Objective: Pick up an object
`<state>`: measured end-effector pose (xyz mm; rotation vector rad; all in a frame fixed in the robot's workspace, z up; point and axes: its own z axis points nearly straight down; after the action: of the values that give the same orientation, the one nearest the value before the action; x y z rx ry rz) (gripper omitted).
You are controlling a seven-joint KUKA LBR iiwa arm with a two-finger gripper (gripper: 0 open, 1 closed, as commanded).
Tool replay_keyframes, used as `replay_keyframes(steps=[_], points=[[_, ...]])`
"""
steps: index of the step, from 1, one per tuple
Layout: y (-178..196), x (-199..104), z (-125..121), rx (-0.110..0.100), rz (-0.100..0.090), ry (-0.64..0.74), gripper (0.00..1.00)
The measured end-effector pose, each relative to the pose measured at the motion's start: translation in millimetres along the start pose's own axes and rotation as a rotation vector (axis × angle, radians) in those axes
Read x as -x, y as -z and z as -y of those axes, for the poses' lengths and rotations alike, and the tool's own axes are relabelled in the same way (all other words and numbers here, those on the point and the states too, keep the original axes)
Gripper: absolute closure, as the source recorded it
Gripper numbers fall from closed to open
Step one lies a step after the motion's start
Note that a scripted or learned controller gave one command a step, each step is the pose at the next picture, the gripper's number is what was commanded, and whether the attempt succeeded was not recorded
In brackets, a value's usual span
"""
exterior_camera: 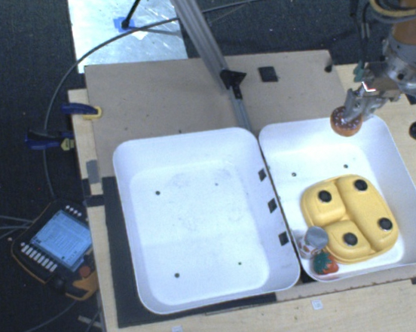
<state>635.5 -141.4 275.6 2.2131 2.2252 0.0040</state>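
A brown desk [161, 99] carries two white bins. Over the right bin's [389, 153] far rim hangs a small round brownish object [345, 123], pinched between the fingers of the closed pincer [350, 114]. Nearer in that bin lies a yellow four-lobed toy [349, 217] beside small colourful pieces [316, 250]. The left bin [196, 216] adjoins it.

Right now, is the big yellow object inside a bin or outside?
Inside. The yellow object lies flat on the floor of the right bin, within its walls.
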Motion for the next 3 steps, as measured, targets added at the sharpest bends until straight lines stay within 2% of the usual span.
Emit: replay_keyframes(steps=[1, 2, 3], points=[[-2, -53, -5, -0.002, -0.001, 0.004, 1.0], [-19, -103, 8, -0.004, -0.001, 0.003, 1.0], [-32, -146, 6, -0.004, -0.002, 0.004, 1.0]])
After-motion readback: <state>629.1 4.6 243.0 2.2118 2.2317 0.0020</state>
